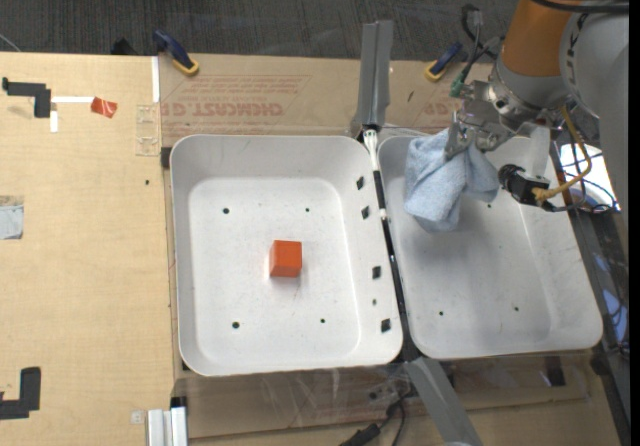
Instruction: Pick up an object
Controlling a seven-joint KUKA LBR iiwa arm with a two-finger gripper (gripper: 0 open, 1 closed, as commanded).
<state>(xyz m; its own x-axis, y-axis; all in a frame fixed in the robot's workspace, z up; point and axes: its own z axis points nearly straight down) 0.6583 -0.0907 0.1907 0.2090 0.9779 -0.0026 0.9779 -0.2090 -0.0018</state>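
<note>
The arm reaches in from the right, its orange band high at the upper right corner, and the gripper hangs over the far left part of the right bin. A pale blue cloth hangs from the gripper — its top edge is bunched up at the fingers, which look clenched on it, and the rest drapes downward in loose folds. The lower end of the cloth sits low over the bin's white floor, near the rim that divides the two bins; whether it touches the floor cannot be told from this angle.

In the left bin, a small orange-red block lies flat near the middle, well apart from the gripper and the cloth. Both bins stand side by side on the bench, their inner rims just beside each other, with a grey bar rising behind the gap between them.

A sheet of brown cardboard with reversed red lettering lies behind the bins, held by a blue-and-yellow clamp at its far left corner and another clamp near the arm. On the wooden bench to the far left sits a small red tag beside a white strip. Cables — yellow and black — trail from the wrist over the right bin's far right edge.
</note>
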